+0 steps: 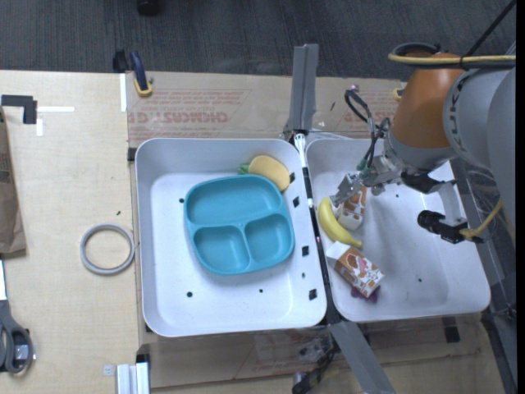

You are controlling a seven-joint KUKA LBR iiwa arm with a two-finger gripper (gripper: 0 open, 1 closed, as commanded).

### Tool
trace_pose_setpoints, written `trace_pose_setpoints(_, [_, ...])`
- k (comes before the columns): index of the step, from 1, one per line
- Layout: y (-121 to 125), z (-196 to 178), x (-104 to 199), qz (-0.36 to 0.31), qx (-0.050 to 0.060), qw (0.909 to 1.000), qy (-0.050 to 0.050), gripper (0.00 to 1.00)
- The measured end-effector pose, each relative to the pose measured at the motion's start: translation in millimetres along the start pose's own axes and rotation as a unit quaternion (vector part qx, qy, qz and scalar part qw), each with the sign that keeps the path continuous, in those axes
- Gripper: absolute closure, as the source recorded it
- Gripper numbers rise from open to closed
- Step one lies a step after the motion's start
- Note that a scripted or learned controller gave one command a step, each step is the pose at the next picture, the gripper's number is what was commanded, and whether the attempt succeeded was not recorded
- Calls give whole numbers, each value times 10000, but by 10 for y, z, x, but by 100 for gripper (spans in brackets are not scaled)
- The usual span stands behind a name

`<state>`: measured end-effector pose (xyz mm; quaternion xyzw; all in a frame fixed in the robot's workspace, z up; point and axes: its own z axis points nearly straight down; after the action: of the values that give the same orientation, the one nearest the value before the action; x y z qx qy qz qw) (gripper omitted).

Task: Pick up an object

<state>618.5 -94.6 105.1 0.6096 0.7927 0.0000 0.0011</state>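
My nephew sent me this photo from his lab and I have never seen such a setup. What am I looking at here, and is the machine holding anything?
One camera looks down at a slant on a bench with two shallow white bins. The grey robot arm with an orange band reaches in from the right. Its gripper is low in the right bin, above a small carton, close by a banana and a snack packet. I cannot tell whether it holds anything. The left bin holds a blue divided tray with a yellow toy fruit behind it. A tape ring lies on the bench.
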Motion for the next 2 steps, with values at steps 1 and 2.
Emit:
trace_pose_setpoints(1, [-742,137,107,-786,13,9969,13,0])
trace_pose_setpoints(2, [-539,-867,340,-691,3,9976,4,0])
